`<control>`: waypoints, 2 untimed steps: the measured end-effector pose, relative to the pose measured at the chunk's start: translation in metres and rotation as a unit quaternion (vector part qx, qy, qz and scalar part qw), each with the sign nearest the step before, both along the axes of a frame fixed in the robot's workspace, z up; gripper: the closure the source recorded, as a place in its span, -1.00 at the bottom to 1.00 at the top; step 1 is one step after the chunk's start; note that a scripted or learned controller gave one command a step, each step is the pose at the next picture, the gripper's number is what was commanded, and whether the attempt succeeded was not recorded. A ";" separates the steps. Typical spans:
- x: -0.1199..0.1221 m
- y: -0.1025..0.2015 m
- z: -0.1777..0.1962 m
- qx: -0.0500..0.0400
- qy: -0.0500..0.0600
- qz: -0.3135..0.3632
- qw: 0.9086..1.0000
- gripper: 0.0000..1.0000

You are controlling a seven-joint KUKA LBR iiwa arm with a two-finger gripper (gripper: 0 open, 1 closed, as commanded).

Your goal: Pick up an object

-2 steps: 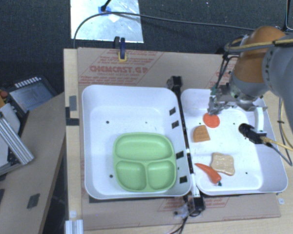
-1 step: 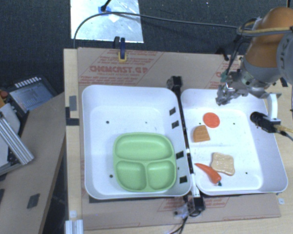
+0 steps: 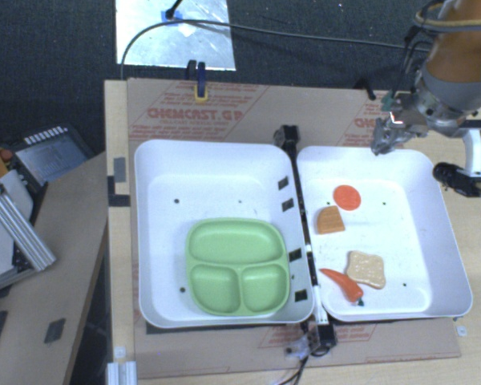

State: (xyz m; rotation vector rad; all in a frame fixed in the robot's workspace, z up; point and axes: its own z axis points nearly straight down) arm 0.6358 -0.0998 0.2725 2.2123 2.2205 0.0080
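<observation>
Approach is the step in hand: the gripper (image 3: 382,144) hangs over the far rim of the right bin (image 3: 445,207), with nothing between its fingers, and no object has been lifted yet. Four candidates lie on that bin's floor, toward its near-left part: a red-orange disc (image 3: 347,197), a tan wedge (image 3: 330,220) just beside it, a slice of toast (image 3: 365,269), and a red chili pepper (image 3: 341,283) close against the toast near the divider. The left bin (image 3: 156,215) holds a green divided plate (image 3: 237,265), well apart from the arm. From this slant the claw is small and dark against the bench, so whether its tips are apart or together cannot be told. The next move, as I judge it, calls for travelling inward over the bin floor, choosing one piece, and descending squarely over it. The disc looks the nearest and stands clear enough for fingers to straddle; the pepper and toast crowd each other.
</observation>
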 end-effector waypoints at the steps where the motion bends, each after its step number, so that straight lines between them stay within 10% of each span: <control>1: 0.003 0.055 -0.019 0.002 0.003 0.003 1.000 1.00; 2: 0.009 0.101 -0.032 0.001 0.003 0.003 1.000 1.00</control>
